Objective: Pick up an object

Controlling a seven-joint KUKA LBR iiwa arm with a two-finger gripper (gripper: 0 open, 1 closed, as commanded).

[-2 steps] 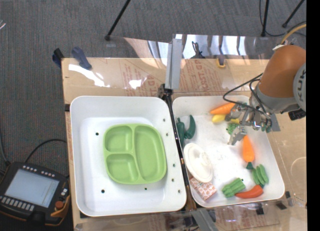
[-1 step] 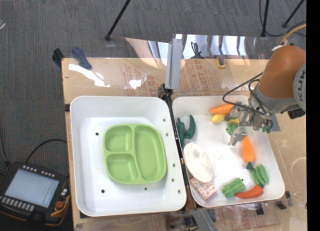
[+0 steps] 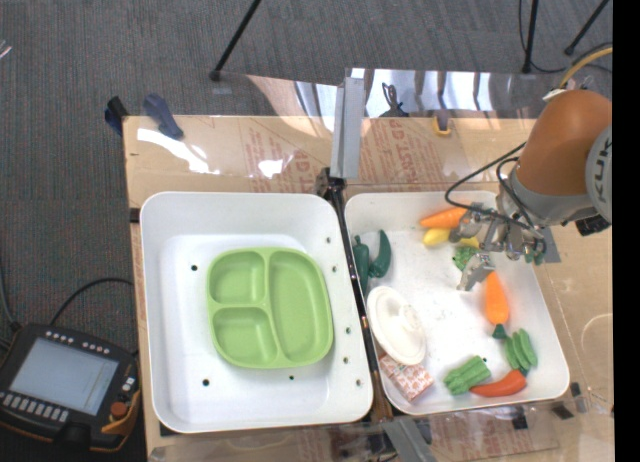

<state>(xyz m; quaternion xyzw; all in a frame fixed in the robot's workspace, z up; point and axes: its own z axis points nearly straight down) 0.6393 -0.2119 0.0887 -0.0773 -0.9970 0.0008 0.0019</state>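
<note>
My gripper (image 3: 478, 268) hangs low over the upper middle of the right bin (image 3: 440, 280), at the end of the grey arm with its orange band (image 3: 565, 150). Right beside it on the left lies a small green piece (image 3: 462, 257), partly hidden by the gripper. An orange carrot (image 3: 496, 298) lies just below and to the right of it. A yellow piece (image 3: 437, 237) and a second orange carrot (image 3: 443, 217) lie up and to the left.
The right bin also holds a dark green vegetable (image 3: 375, 253), a white round dish (image 3: 397, 323), a patterned packet (image 3: 412, 380), a green piece (image 3: 467, 374), a red pepper (image 3: 500, 385) and a green pod (image 3: 521, 348). A green divided plate (image 3: 270, 307) lies in the left bin (image 3: 170, 240).
</note>
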